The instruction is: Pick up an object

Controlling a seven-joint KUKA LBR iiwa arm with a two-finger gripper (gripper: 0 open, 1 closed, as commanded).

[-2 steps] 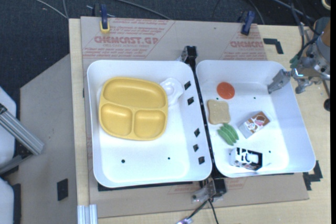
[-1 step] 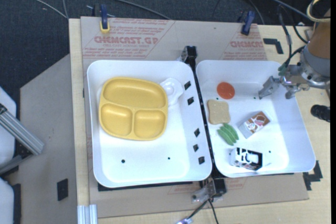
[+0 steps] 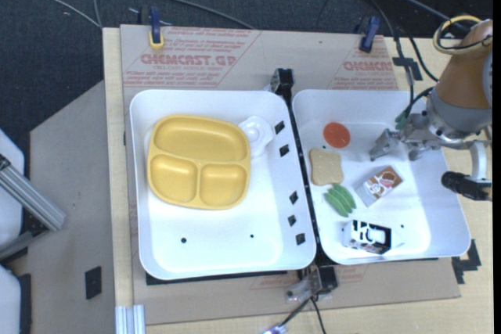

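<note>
- Nearest you, at the front of the right bin [image 3: 438, 246], you have a black-and-white packet [image 3: 368, 235] lying flat, its long side running across the bin.
- Just behind it, toward the divider, sits a green pod-shaped item [image 3: 340, 199], its long axis slanting from upper left to lower right.
- Beside that, nearer the arm, you'll find a small printed packet [image 3: 380, 184], turned on a diagonal. I judge this the closest candidate for a pick.
- Next back is a tan slice like bread [image 3: 326, 166], flat and close to the divider.
- Behind it lies a red-orange disc [image 3: 337, 134], apart from the slice.
- The gripper [image 3: 391, 145] hangs over the back right of this bin. The small printed packet lies just in front of it and slightly toward the divider, so your coming move is likely a short shift forward and down.
- You cannot tell from this angle whether the gripper is released or clenched; nothing is seen held in it.
- In the left bin [image 3: 227, 246], a yellow divided tray [image 3: 200, 162] rests with a clear lid-like piece [image 3: 256, 129] at its far right corner, well apart from the arm.
</note>
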